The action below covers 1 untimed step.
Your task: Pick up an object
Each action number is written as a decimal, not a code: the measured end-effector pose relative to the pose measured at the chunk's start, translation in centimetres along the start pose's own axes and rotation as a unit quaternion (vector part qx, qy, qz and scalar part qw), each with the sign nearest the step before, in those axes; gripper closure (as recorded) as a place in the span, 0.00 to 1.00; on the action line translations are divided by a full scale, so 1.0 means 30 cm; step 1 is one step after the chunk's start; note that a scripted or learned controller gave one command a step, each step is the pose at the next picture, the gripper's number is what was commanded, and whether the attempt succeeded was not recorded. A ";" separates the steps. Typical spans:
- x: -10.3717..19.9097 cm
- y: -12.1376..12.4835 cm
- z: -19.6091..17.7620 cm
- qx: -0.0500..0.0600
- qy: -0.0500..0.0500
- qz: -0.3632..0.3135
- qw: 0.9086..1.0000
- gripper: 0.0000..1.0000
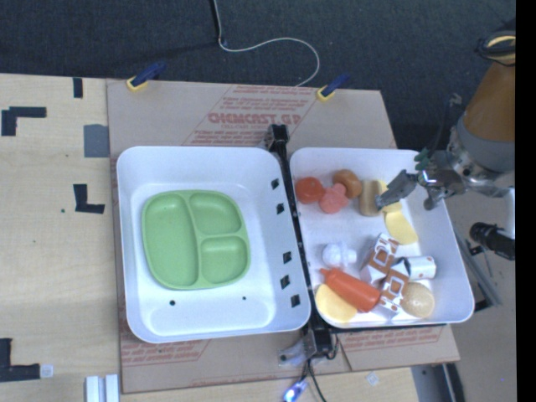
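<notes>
Pale wooden counter (50, 249) marked with black tape, carrying a cardboard sheet (251, 115) under two white bins set side by side. Left bin (134, 166): mostly bare white floor around a green divided tray (197, 237), with open room along its lower edge. Right bin (456, 249): crowded. Red round piece (308, 190), pink piece (335, 198) and brown piece (346, 180) near the top left; yellow wedge (400, 224) toward the right wall; orange carrot-like piece (352, 288), yellow disc (335, 306), patterned carton (385, 266) and tan ball (417, 300) packed along the lower edge. Little free floor, mainly a strip near the top rim. Gripper (402, 189) poised over the upper right part of that bin, just above the yellow wedge; jaws' spread impossible to judge, nothing seen between them.
</notes>
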State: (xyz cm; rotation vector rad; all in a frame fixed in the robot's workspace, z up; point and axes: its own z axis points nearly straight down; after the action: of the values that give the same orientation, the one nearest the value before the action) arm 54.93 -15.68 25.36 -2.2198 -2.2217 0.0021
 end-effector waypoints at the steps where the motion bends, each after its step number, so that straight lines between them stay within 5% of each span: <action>1: 0.003 0.000 -0.032 0.000 0.000 -0.001 1.000 1.00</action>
State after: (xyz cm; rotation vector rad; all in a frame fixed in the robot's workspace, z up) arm 54.95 -15.60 26.33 -2.2173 -2.2228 0.0025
